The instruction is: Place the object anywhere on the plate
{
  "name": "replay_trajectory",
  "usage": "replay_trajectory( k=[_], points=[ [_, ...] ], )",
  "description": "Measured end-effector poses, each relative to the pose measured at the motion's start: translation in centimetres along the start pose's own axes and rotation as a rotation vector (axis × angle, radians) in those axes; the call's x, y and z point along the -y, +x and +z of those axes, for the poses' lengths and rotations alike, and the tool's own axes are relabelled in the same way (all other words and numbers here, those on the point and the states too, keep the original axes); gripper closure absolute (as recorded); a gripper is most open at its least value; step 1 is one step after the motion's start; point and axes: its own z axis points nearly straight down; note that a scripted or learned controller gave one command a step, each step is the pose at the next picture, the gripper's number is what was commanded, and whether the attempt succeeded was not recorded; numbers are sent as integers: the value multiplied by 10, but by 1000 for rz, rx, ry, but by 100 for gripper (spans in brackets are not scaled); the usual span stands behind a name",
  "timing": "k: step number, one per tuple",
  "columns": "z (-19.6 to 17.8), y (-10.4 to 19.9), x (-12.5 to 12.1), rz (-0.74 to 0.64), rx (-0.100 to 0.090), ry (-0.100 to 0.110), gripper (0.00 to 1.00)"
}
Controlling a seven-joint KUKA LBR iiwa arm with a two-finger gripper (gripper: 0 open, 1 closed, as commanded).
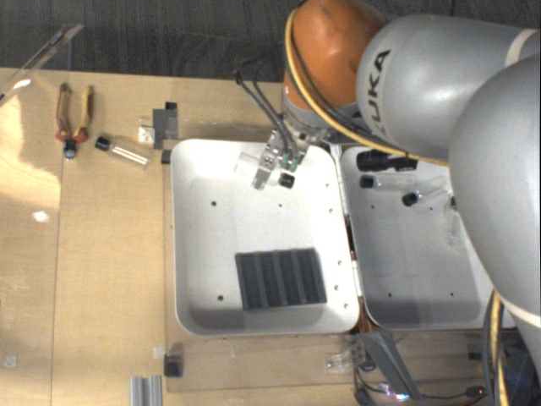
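A dark grey ribbed rectangular plate (280, 279) lies flat in the near part of the left white bin (194, 227). My gripper (275, 178) hangs over the far end of that bin, well beyond the plate. Its fingers stand apart, and white bin floor shows between them, so it is open with nothing in it. A faint, pale translucent shape (248, 161) lies just left of the gripper near the bin's far wall; I cannot make out what it is.
The right bin (406, 269) holds small dark bits near its far end, and the arm's grey bulk overhangs it. On the bench to the left lie red-handled pliers (73, 118), a small vial (122, 150) and a dark bracket (166, 123).
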Motion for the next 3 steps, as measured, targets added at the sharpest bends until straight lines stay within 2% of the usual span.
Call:
replay_trajectory(
  k=[1, 2, 3],
  points=[
    [64, 30, -63, 61, -4, 3, 100],
    [-21, 34, -92, -85, 0, 0, 100],
    [3, 31, -92, 542, -3, 7, 100]
  ],
)
